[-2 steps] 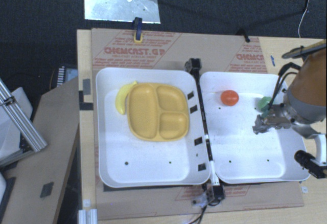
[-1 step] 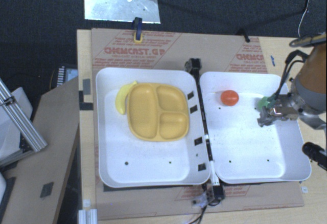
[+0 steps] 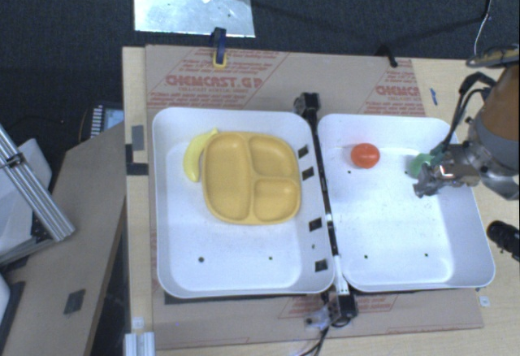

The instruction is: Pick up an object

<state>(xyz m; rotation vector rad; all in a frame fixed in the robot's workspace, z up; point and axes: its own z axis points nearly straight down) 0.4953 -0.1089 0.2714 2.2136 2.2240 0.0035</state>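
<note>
Two bins [image 3: 244, 285]: white, shallow, set side by side on the table.
Left bin: yellow plastic divided plate [image 3: 249, 177], yellow banana [image 3: 193, 156] tucked beside it.
Right bin: small orange ball [image 3: 365, 155], green object [image 3: 424, 162] against the gripper [image 3: 428, 184].
Fingers: state cannot be told.

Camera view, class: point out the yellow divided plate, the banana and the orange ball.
Yellow divided plate [image 3: 248, 177]: camera view, on the ridge between its compartments, left bin.
Banana [image 3: 193, 158]: camera view, on its curved body at the plate's left edge.
Orange ball [image 3: 365, 155]: camera view, on its top, right bin.
</note>
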